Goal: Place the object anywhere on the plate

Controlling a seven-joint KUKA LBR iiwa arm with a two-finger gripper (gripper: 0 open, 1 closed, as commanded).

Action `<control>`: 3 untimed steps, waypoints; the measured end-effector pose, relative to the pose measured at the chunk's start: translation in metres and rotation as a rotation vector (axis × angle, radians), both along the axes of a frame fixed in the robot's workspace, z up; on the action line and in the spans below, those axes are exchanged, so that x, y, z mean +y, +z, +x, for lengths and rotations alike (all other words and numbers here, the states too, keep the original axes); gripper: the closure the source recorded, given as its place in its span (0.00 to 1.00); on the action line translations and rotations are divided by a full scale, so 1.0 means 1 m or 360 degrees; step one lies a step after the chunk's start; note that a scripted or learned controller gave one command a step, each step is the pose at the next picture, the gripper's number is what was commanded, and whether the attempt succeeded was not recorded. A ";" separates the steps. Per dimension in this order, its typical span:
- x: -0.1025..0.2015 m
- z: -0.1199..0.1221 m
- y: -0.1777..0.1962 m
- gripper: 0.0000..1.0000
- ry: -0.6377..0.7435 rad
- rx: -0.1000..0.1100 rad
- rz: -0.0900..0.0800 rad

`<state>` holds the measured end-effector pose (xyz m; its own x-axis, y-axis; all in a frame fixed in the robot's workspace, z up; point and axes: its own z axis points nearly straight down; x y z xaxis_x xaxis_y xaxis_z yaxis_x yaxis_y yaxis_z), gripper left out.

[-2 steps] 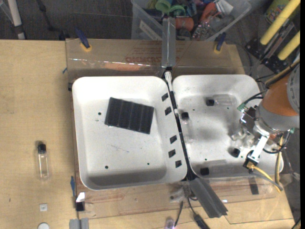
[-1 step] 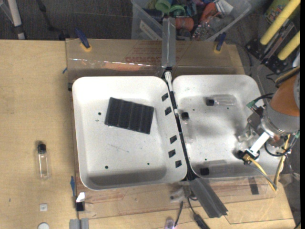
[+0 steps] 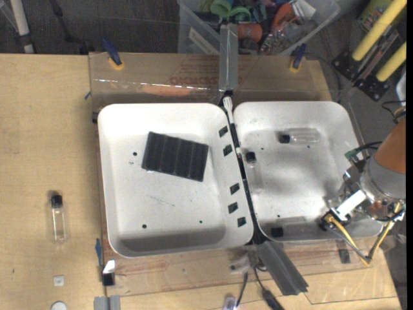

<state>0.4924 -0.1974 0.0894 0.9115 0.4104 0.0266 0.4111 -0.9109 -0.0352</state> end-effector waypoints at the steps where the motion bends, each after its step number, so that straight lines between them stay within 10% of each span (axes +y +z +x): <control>1: 0.014 0.022 0.000 1.00 0.0548 -0.0005 -0.0072; 3: -0.001 0.000 0.000 1.00 0.0069 -0.0004 -0.0002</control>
